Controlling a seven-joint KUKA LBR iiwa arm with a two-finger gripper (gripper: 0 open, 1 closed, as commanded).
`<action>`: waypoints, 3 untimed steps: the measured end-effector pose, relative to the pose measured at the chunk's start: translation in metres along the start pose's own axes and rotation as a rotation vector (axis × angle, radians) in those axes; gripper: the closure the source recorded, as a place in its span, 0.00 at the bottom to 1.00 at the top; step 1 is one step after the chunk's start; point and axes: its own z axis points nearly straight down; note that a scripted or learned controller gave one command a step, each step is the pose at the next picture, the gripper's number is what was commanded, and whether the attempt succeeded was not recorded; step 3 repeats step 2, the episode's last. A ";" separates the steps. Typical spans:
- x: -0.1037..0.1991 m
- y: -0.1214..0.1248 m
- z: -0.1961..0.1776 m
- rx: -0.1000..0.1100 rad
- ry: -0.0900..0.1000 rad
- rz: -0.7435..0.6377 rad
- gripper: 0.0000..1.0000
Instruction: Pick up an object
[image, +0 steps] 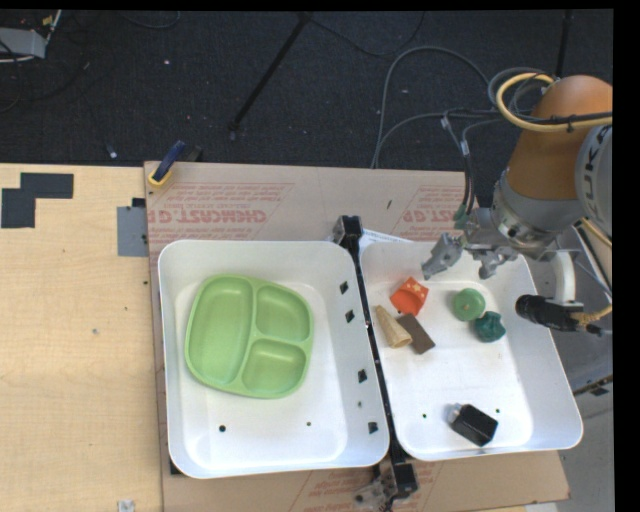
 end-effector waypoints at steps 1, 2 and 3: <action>-0.022 -0.036 0.077 0.004 0.001 0.002 0.00; -0.026 -0.088 0.096 0.003 0.001 0.001 0.00; -0.026 -0.088 0.096 0.003 0.001 0.001 0.00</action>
